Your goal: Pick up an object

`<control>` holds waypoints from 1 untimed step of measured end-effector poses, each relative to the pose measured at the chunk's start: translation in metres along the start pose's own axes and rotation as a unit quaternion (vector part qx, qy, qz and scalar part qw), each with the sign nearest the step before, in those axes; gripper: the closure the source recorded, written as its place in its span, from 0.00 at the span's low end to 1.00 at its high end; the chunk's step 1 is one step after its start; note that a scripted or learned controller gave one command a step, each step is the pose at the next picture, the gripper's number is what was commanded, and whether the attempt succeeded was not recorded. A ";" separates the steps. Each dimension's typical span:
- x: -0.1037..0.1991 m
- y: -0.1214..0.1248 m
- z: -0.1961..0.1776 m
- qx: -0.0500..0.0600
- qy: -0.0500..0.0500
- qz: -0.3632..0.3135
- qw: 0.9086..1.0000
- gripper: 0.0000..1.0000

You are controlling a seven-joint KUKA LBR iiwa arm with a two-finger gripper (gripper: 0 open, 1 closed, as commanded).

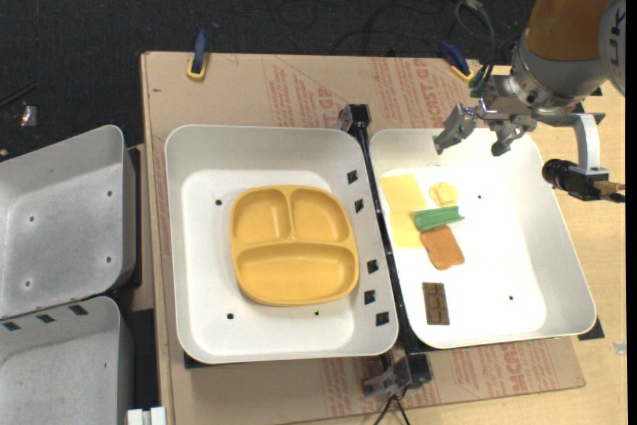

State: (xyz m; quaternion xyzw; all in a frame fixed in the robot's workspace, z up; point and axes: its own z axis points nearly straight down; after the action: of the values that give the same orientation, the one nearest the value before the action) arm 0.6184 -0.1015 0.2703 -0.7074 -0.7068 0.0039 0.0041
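Even overhead light, sharp focus (soft shadows)

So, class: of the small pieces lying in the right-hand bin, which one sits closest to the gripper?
The small yellow block, the piece nearest the bin's far side. The gripper hangs open just beyond it; the green piece, orange piece and brown piece lie progressively farther away.

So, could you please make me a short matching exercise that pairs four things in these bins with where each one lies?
Things:
1. plate
2. brown block
3. green strip
4. tool

Places:
A. lying across the top of the orange piece
B. near the front edge of the right bin
C. in the middle of the left bin
D. above the far end of the right bin

Pairs: 1-C, 2-B, 3-A, 4-D
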 end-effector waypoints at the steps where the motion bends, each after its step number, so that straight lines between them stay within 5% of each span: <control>1: 0.000 0.002 -0.007 -0.006 -0.001 -0.001 1.000 0.00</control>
State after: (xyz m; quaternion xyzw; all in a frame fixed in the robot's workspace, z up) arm 0.6203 -0.1013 0.2769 -0.7068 -0.7074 0.0003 -0.0002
